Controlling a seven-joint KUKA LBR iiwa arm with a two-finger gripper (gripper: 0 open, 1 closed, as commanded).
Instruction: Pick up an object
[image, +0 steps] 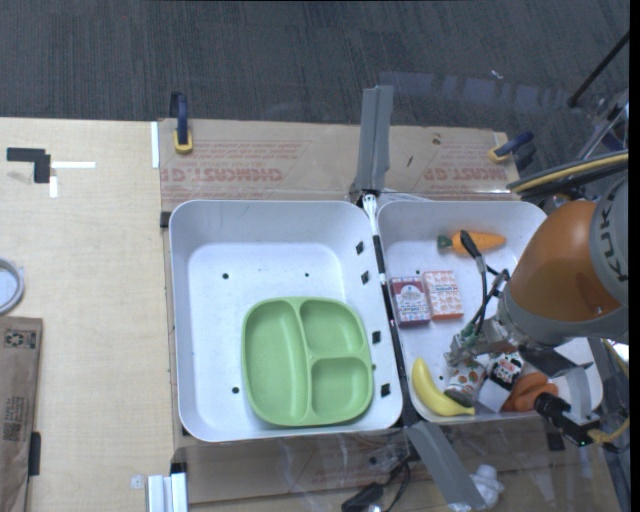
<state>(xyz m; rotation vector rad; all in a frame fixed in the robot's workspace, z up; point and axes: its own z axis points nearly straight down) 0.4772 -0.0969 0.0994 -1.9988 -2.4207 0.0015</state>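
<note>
Camera view: you look down at a slant on two shallow white bins side by side on a bench.

Left bin (200, 300): it sits at the middle of the frame; you see a green divided plate (308, 360) lying flat in its lower half, with three compartments facing up.

Right bin (420, 215): it sits right of centre, and its lower right part is covered by the arm.

Carrot (476, 241): an orange toy carrot lies near the upper wall of the right bin, pointing across the frame.

Red boxes (426, 298): two small red-and-white boxes lie flat, just beside each other, in the middle of the right bin, below the carrot.

Banana (436, 392): a yellow banana curves along the lower left corner of the right bin, close to the front wall.

Clutter at lower right: you can make out a small red-and-white item (507, 371) and an orange object (527, 390) just right of the banana; what they are is too small to tell.

Arm (570, 270): grey with an orange band, it comes in from the right edge of the frame and bends down over the right bin.

Gripper (472, 347): it is low in the right bin, between the red boxes and the banana, just above the clutter. You cannot tell from here how it is set, nor whether anything is held.

Bench surroundings: brown cardboard (300, 160) lies behind the bins at the top; a light wooden surface (80, 300) fills the left of the frame.
</note>
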